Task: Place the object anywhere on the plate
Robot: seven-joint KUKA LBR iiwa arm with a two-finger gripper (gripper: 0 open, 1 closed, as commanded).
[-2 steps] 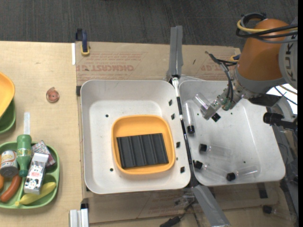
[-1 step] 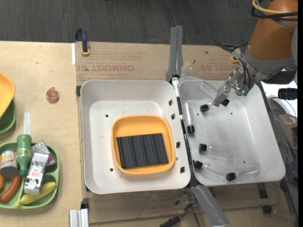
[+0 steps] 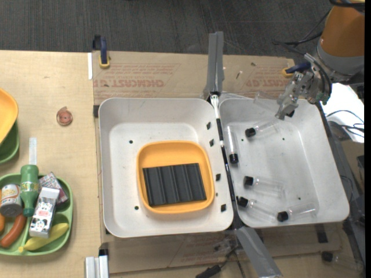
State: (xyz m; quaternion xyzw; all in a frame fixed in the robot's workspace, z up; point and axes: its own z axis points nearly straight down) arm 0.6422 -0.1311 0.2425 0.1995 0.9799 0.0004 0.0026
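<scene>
An orange plate (image 3: 174, 150) lies in the middle of the left bin (image 3: 116, 155). A black ribbed slab (image 3: 175, 184) rests flat on the plate, covering most of its centre. My gripper (image 3: 286, 110) hangs over the far edge of the right bin (image 3: 324, 172), pointing down and to the left. Just below it and to its left lies a clear vial with a black cap (image 3: 259, 131). Nothing shows at the gripper's tip.
Several more clear, black-capped vials lie in the right bin, one by the divider (image 3: 232, 146) and others near the front (image 3: 264, 184) (image 3: 295, 214). A green tray of toy food (image 3: 35, 213) sits at the left of the bench. Cardboard (image 3: 151, 77) lies behind the bins.
</scene>
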